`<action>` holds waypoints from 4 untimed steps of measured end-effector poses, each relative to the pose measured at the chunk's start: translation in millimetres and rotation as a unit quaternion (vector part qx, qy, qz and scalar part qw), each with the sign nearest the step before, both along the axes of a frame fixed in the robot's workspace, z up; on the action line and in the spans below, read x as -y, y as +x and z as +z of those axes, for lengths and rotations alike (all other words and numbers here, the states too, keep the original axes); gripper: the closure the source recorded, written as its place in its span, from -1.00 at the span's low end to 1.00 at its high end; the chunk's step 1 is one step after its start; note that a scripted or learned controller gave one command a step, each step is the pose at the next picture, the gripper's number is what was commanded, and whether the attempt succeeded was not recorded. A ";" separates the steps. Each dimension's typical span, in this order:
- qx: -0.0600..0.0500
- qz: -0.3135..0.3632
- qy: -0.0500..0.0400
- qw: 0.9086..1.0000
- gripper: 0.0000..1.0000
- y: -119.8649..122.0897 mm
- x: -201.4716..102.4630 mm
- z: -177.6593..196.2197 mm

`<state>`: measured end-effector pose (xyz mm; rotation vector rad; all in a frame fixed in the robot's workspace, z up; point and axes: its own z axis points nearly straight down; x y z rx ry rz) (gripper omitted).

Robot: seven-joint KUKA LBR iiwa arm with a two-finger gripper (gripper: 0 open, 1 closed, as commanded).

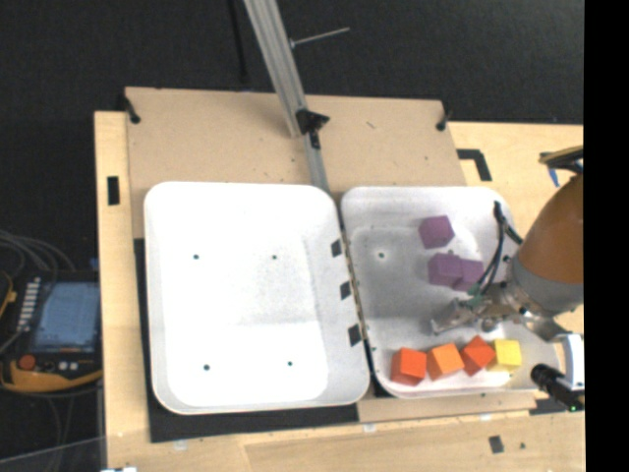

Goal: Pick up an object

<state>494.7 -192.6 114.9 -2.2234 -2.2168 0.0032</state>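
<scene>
From the overhead camera I see a pale wood-coloured surface (pixel 246 136) carrying two shallow white bins with rounded corners, set side by side and touching along their inner edges. The left bin (pixel 246 293) has a smooth, matte floor marked with a few small dark dots. The right bin (pixel 393 254) looks more worn, with grey scuffing across its floor.

In the right bin I count two purple blocks: one purple cube (pixel 436 231) near the back, and a second purple block (pixel 450 268) just in front of it, slightly blurred and partly behind the arm's cables. Along the front wall runs a row of small blocks, near or touching one another: an orange-red cube (pixel 409 365) at the left, an orange cube (pixel 445 360) beside it, a red block (pixel 478 354) tilted on a corner, and a yellow cube (pixel 508 352) at the right end. All have flat faces and crisp edges.

My arm (pixel 555 249) comes in from the right, its orange band rounded and glossy above a grey wrist. The gripper (pixel 462 315) hangs low over the right bin, between the second purple block and the coloured row, its metallic fingers pointing left. I cannot tell how far apart the fingers are, and I see no block between them.

A slim grey metal pole (pixel 280 57) slants from the top of the frame down to the bins' back edge. A handheld pendant (pixel 59 323) with a blue screen lies off the surface at the left.
</scene>
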 end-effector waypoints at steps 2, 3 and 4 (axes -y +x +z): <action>0.004 0.003 -0.001 1.000 1.00 6.7 -0.8 57.1; 0.005 0.003 -0.002 1.000 1.00 15.2 3.4 118.5; 0.004 0.004 -0.002 1.000 1.00 15.8 7.4 161.8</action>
